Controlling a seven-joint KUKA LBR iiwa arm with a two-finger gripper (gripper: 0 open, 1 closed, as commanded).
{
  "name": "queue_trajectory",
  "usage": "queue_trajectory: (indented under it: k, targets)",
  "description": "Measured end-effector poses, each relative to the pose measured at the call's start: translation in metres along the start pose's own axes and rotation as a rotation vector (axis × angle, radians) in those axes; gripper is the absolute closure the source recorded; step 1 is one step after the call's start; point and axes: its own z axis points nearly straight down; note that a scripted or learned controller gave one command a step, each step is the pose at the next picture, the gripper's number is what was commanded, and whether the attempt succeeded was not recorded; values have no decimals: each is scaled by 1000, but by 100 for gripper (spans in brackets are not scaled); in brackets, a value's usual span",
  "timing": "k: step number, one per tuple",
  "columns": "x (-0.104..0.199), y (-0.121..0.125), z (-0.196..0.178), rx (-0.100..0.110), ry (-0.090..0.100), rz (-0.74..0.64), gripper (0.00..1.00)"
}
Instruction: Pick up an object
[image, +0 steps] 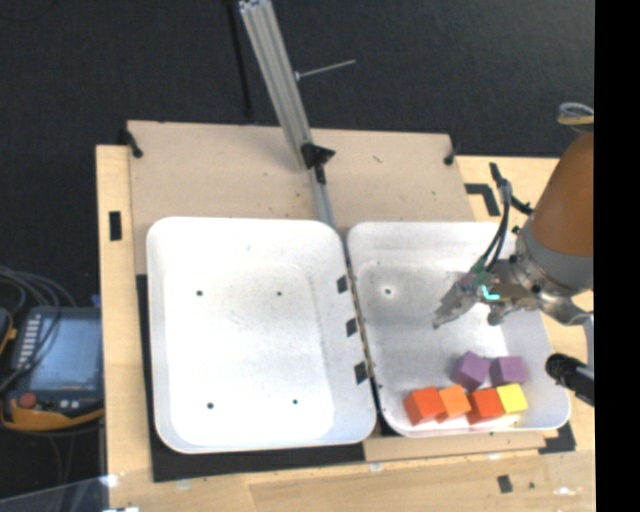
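I see the blocks bunched in the right bin toward its 5 o'clock corner: two purple blocks side by side, and just below them a row of three orange blocks with a yellow block at the row's right end. They touch or nearly touch one another. My tool hangs over the middle of the same bin, at about 12 o'clock from the purple blocks and clearly apart from them, nothing between its fingers. Whether those fingers are spread or closed I cannot tell from this angle. The arm, grey with its orange band, comes in from 3 o'clock. The left bin sits beside the right one on the bench.
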Motion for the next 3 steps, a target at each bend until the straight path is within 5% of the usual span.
queue_trajectory:
  k: [1,3]
  targets:
    - [0,1,-2,-4,-1,3,0]
    - [-10,11,118,4,0,3,0]
